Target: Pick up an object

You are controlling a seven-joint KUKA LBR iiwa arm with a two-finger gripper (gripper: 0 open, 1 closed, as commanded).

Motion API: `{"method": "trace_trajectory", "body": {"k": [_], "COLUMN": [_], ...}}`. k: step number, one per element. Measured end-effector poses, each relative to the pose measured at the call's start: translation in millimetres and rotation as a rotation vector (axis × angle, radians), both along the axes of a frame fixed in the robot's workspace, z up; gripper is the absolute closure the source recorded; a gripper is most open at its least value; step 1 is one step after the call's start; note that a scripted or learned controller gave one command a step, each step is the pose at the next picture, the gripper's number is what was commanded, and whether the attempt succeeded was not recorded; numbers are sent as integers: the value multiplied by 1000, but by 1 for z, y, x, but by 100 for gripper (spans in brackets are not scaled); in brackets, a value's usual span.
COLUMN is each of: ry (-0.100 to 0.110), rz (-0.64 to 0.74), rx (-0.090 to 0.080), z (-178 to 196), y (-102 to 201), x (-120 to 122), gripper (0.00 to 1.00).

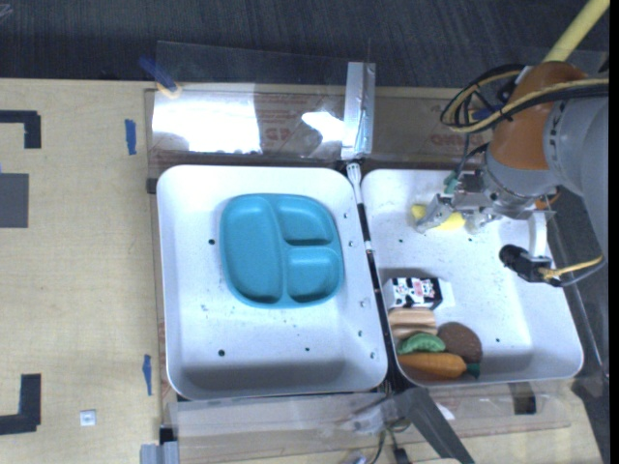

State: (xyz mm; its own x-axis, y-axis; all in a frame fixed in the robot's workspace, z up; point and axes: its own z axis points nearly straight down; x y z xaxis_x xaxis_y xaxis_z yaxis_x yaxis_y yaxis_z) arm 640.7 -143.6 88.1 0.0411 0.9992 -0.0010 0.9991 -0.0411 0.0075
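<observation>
Yellow object, small, partly hidden

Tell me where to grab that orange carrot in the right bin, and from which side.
Grip the carrot across its narrow width at mid-length, coming straight down. It lies flat and elongated along the right bin's near wall, with a green piece and a brown piece crowding its far side, so sideways approaches look blocked.

A blue divided plate is seen in the left bin. In the right bin, the gripper is positioned over a yellow object.
</observation>
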Motion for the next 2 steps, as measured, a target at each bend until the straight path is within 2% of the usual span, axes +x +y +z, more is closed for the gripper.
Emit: {"method": "trace_trajectory", "body": {"k": [1, 2], "ry": [-2, -1], "rz": [-2, -2], "rx": [0, 0], "z": [11, 10], "y": [-1, -1], "x": [1, 0], "gripper": [100, 0]}}
